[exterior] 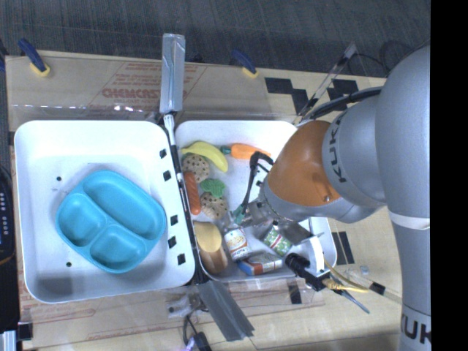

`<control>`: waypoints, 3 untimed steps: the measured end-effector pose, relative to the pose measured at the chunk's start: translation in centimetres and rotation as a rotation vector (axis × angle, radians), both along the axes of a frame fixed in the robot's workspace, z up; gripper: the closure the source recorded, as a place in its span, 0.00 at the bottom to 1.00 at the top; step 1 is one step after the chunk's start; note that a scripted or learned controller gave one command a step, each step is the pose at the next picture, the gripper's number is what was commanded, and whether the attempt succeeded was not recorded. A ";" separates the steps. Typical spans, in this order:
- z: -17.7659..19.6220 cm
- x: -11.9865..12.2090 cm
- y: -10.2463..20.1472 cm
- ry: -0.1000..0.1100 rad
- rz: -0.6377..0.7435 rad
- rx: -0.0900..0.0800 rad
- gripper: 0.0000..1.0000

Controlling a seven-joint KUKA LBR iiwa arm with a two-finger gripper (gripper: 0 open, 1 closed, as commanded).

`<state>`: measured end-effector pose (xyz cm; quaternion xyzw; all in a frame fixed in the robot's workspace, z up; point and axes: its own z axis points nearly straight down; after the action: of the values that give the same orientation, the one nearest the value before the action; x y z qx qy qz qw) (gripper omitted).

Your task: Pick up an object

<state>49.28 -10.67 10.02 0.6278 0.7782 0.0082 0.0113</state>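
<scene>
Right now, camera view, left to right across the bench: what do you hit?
Left bin → blue divided plate → divider between the bins → hot dog → banana → carrot → orange band of the arm.

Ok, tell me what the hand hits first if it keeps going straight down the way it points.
Probably the small bottle at the near end of the right bin. The hand hangs just above it, though the arm hides its tip and depth is unclear.
</scene>
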 end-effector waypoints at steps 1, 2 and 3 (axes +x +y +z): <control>-0.9 0.7 -2.2 0.029 -0.256 0.005 0.00; -0.8 5.7 -8.5 0.029 -0.408 0.007 0.00; -0.8 -0.1 -8.4 0.029 -0.440 0.009 0.00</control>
<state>49.18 -19.11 9.24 0.7827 0.6224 -0.0002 -0.0011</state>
